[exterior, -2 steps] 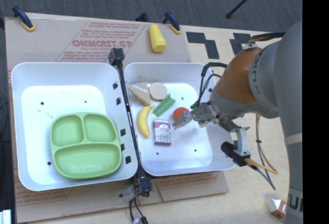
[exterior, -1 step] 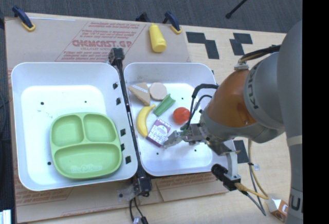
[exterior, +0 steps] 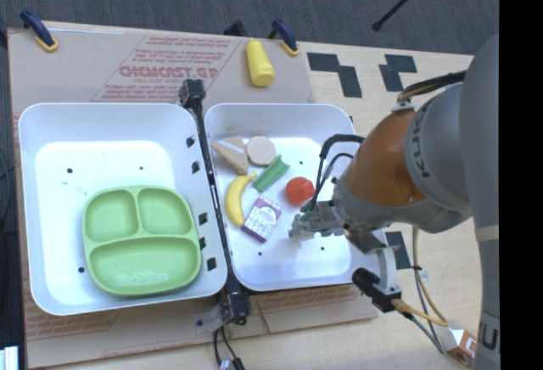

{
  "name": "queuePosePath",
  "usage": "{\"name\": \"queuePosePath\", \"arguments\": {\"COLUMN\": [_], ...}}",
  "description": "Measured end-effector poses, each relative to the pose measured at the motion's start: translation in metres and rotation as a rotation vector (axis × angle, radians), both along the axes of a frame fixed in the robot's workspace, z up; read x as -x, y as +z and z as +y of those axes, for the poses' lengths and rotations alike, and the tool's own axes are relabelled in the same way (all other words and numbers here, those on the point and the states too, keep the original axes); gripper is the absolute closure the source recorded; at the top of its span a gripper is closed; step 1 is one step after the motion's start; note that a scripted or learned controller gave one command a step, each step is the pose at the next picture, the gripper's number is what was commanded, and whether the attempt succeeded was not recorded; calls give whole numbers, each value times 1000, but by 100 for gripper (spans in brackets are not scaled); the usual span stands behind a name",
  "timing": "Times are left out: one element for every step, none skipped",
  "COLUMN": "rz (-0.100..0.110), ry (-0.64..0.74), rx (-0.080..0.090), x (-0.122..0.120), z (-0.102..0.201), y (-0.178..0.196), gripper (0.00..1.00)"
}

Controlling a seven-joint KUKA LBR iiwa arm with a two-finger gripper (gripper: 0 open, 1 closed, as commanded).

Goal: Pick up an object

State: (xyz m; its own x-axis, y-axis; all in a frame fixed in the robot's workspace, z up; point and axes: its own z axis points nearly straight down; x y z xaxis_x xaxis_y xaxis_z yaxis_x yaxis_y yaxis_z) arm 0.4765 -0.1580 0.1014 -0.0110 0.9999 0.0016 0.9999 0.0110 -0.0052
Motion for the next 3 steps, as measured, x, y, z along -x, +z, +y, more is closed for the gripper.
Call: {"name": "queuePosePath", "arguments": {"rz": [-5, -5, -4], "ry": [-9, -6, -6], "rx": [1, 1, 1], "x": [0, -26, -26], "z": [-20, -16, -16], "y": [65, 105, 105], "gripper": [100, 100, 0]}}
